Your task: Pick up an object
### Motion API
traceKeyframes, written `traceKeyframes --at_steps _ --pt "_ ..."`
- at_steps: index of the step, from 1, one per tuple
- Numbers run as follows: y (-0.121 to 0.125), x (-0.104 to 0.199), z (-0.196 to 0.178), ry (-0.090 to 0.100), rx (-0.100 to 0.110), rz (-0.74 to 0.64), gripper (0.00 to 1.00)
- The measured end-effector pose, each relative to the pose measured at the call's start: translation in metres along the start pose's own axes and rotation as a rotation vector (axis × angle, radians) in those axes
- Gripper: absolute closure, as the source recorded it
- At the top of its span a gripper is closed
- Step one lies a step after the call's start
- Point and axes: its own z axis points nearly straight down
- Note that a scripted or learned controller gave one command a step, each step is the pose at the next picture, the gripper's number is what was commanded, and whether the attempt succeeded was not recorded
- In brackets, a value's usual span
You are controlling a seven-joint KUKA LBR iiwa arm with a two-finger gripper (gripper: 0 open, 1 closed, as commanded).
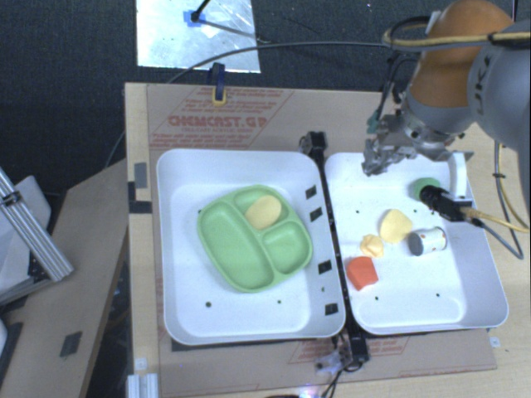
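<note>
My gripper point(375, 166) hangs over the back left part of the right bin point(465, 305), with nothing visible between its fingers. Lower in that bin lie a yellow lump point(396, 224), a smaller yellow piece point(372, 245), an orange-red block point(362, 273) and a grey-and-white cylinder point(426, 240). A green round object point(426, 186) sits near the bin's back right, partly behind a black part of the arm. In the left bin point(187, 305), a green divided plate point(251, 239) holds a yellow rounded object point(265, 211).
The arm's grey and orange body point(460, 52) looms over the right bin's back edge, and cables run along its right side. A black divider with clips point(325, 230) separates the two bins. A shiny sheet point(195, 23) lies beyond the bench.
</note>
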Motion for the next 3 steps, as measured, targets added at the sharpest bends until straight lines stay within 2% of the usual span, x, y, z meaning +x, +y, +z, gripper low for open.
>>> traceKeyframes --at_steps 2,3 --pt "-0.031 0.093 0.012 0.0 0.001 0.0 1.0" --pt "-0.057 0.144 0.02 0.0 0.003 -0.001 1.0"
